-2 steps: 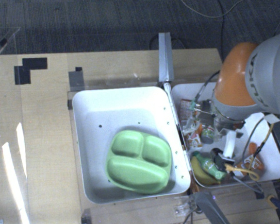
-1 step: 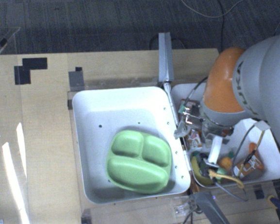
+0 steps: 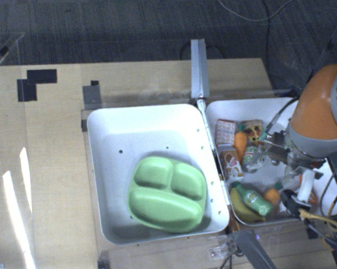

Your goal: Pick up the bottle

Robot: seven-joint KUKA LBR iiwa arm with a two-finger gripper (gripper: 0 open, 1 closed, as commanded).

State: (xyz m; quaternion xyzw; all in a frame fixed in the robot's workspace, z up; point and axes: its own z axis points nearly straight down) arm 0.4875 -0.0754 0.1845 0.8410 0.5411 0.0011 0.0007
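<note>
1. A green bottle (image 3: 253, 200) lies on its side near the front wall of the right bin (image 3: 254, 104), resting against a banana (image 3: 240, 208), with a small orange item (image 3: 272, 196) just beside it.
2. The end effector (image 3: 262, 149) sits above the bin's middle, over a clear container (image 3: 250, 159); how far it is open cannot be told.
3. Snack packets (image 3: 224, 133) crowd the left wall.
4. The left bin (image 3: 107, 165) holds a green divided tray (image 3: 168, 193).

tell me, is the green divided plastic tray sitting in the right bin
No, the green divided plastic tray lies in the left white bin.
</note>
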